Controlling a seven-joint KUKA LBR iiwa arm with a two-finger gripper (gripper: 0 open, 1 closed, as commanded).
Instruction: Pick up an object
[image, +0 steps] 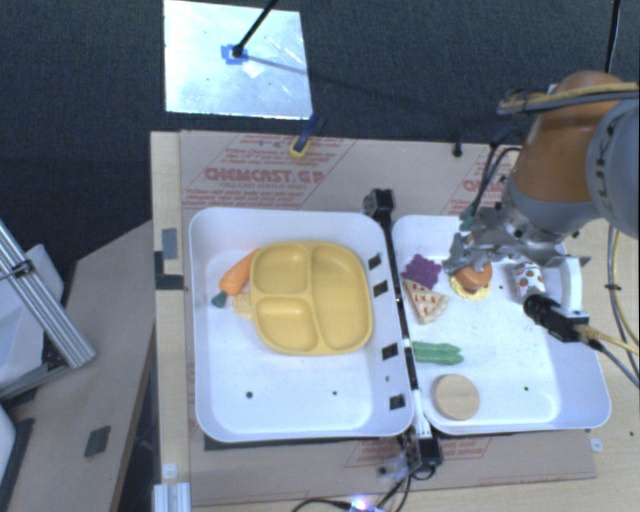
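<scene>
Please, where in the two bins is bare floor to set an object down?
Left bin: wide floor below the yellow tray. Right bin: bare patch right of the round cookie and green bean. Crowded around the gripper, above the waffle slice.

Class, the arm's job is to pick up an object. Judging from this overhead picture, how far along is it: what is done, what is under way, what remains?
Done: the arm has reached into the right bin. Under way: its hand sits low over the orange-and-white toy, beside the purple toy and the waffle piece. Whether anything is gripped cannot be seen. Left: securing an object and lifting it clear; nothing looks raised yet.
</scene>
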